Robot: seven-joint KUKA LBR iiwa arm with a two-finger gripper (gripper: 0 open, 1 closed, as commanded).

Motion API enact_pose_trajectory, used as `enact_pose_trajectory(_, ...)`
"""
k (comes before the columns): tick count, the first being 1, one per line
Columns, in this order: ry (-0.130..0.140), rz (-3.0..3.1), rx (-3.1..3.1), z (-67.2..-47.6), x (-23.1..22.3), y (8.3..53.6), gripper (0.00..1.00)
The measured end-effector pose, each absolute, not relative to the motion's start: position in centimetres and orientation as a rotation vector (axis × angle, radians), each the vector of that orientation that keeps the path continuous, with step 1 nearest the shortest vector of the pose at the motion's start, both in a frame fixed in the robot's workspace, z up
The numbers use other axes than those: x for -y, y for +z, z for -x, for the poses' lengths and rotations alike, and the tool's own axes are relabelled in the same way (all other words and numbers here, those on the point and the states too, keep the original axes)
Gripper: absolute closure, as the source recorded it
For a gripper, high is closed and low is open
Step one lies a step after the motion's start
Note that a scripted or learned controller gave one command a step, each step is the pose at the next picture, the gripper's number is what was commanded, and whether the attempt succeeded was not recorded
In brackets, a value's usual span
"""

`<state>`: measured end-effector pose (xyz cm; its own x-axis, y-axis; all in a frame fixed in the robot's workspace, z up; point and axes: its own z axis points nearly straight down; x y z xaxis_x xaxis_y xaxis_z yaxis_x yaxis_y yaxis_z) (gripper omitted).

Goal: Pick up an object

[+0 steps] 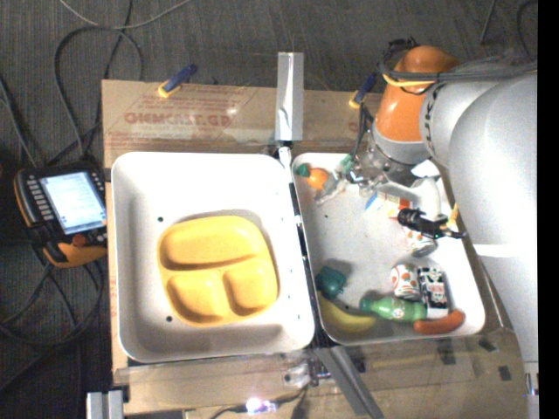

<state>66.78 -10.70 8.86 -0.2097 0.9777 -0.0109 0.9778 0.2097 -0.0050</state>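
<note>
Arm over the right bin, its gripper low at the bin's far end.

The smooth grey arm (498, 164) with its glossy orange band (403, 112) reaches in from the right. The left bin (122, 234) holds a yellow, three-compartment plastic tray (218, 267). The right bin (367, 243) holds a curved banana (343, 316), a green bottle shape (389, 308), a teal piece (332, 279) and an orange toy (313, 178) in its far-left corner. The gripper (354, 175) hangs just beside that orange toy; whether its fingers are apart or together cannot be told.
</note>
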Motion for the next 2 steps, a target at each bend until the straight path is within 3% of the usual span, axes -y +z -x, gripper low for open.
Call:
enact_pose_trajectory(1, 0.004, -1.895, -2.493, -63.7, 12.8, 9.0, 0.0)
enact_pose_trajectory(2, -0.013, -1.743, -2.608, -66.8, 10.9, 8.9, 0.0)
